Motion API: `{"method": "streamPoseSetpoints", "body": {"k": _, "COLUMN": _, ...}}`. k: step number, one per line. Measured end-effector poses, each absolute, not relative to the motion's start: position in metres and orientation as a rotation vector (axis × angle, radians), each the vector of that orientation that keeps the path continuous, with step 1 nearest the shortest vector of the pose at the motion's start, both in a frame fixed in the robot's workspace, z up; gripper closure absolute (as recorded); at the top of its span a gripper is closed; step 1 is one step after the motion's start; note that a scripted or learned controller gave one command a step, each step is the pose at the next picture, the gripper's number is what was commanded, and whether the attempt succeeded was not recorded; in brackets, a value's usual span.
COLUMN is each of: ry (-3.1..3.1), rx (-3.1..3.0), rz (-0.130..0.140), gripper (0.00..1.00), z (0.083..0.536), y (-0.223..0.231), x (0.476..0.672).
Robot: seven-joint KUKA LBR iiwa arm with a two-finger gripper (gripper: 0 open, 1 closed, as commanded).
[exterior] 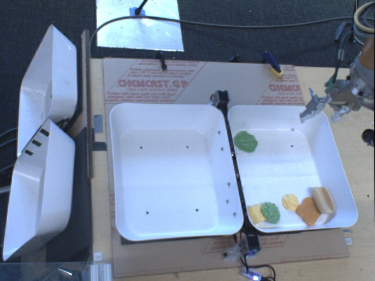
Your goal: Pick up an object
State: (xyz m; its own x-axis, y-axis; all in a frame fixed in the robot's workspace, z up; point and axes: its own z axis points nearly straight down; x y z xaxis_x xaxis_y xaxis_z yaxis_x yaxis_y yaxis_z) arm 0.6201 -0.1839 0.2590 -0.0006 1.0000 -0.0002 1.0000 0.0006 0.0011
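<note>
With its jaws spread and gripping nothing, the gripper (324,107) is hovering over the right bin's (275,130) two o'clock rim, risking a miss as toy foods are crowding the five o'clock corner (293,206).

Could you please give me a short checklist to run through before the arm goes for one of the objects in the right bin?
1. Objects available in the right bin: ok; a green leafy piece lies alone near the divider.
2. Isolated target: ok for the leafy piece; not ok for the front cluster, where the bread roll touches the orange piece.
3. End effector position: not ok; it sits above the bin's far right corner, away from every object.
4. End effector carrying nothing: ok; nothing shows between its fingers.
5. Finger opening: ok; the fingers stand apart.
</note>
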Motion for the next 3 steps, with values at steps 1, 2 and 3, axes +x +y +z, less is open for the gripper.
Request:
{"method": "streamPoseSetpoints", "body": {"k": 1, "ry": 2.226, "rx": 2.222, "rz": -0.003, "gripper": 0.0, "z": 0.196, "y": -0.183, "x": 0.668}}
{"method": "streamPoseSetpoints", "body": {"k": 2, "ry": 2.229, "rx": 2.224, "rz": -0.007, "gripper": 0.0, "z": 0.079, "y": -0.149, "x": 0.631}}
{"method": "streamPoseSetpoints", "body": {"k": 3, "ry": 2.227, "rx": 2.217, "rz": 0.002, "gripper": 0.0, "z": 0.095, "y": -0.085, "x": 0.573}}
